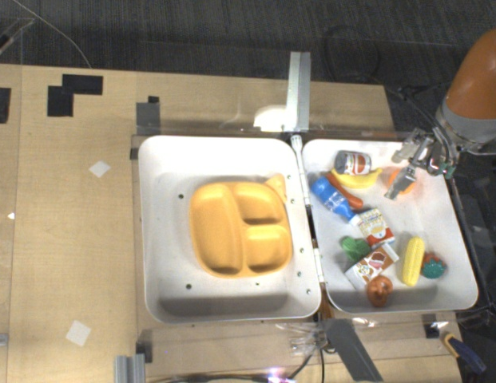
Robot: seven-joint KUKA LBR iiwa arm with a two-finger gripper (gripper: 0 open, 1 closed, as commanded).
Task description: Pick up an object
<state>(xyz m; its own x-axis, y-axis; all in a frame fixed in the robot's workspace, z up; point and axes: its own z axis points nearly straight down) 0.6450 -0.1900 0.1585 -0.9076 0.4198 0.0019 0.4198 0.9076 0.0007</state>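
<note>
The metal two-finger gripper (409, 174) hangs over the far right corner of the right white bin (459, 238), fingers parted and gripping nothing, just above a small orange object (390, 178). Beside that lies a yellow banana (356, 179). A yellow compartment tray (240, 227) fills the left white bin (164, 238).

Left bin roomy around one tray; right bin crowded, with open floor along its right side.

In the left bin (164, 214) a yellow divided tray (238, 227) fills the middle, leaving bare floor along the left, near and far edges. The right bin (463, 290) is packed from its far-left corner to its near edge: can (353, 163), banana (361, 179), blue bottle (332, 198), cartons (373, 250), corn cob (412, 261), apple (379, 289). Bare floor lies along its right edge and far-right corner, where the gripper (409, 170) hangs. An upright metal post (299, 94) stands behind the divide between bins.
</note>
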